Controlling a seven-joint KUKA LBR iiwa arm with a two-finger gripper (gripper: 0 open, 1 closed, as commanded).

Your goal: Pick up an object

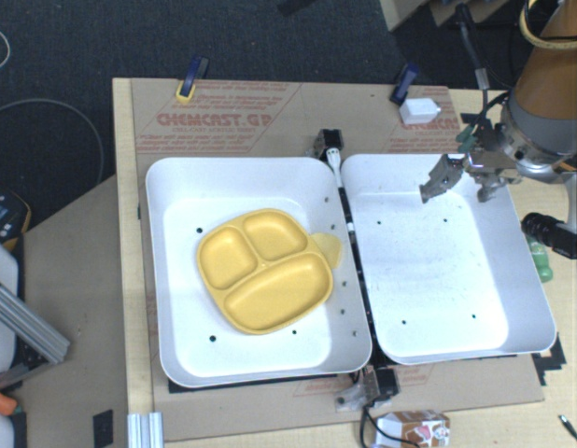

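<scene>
Camera view is dominated by two white bins: the left bin [167,250] holds a yellow divided plate [263,269], and above the right bin [513,315] the gripper [461,177] is poised. Nothing is seen gripped, so picking remains undone. Whether its fingers are apart cannot be told.

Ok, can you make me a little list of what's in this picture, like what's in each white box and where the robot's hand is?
left bin: holds a yellow plate with three compartments, lying flat
under the plate: a small pale yellow thing peeks out at its right edge; can't tell what
right bin: gripper hovers over its far end
gripper holding: nothing seen between its fingers
bench: cardboard sheet under both bins
</scene>
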